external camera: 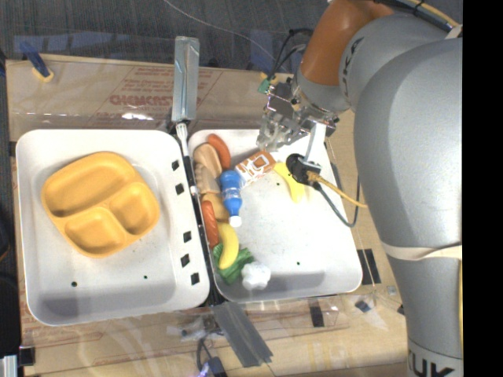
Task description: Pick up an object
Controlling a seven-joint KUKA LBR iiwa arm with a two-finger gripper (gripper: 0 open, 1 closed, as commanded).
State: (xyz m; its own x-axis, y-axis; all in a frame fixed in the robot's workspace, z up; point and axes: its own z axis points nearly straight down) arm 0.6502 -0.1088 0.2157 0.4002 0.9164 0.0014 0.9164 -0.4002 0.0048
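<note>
My gripper (275, 138) hangs over the far edge of the right bin (330, 242), open, with nothing between its fingers. Just below it lies an orange and white carton (255, 166), and a yellow banana piece (289, 182) lies to the carton's right. Along the bin's left wall sit a tan bread roll (206, 163), a red sausage (219, 149), a blue bottle (230, 195), a red hot dog (209, 218), a yellow banana (228, 247), a green item (240, 261) and a small white item (255, 275).
The left bin (47, 289) holds a yellow divided tray (98, 203). A black plug with a yellow cable (330, 191) dangles from the wrist over the right bin. A grey metal bar (185, 77) stands behind the divide between the bins.
</note>
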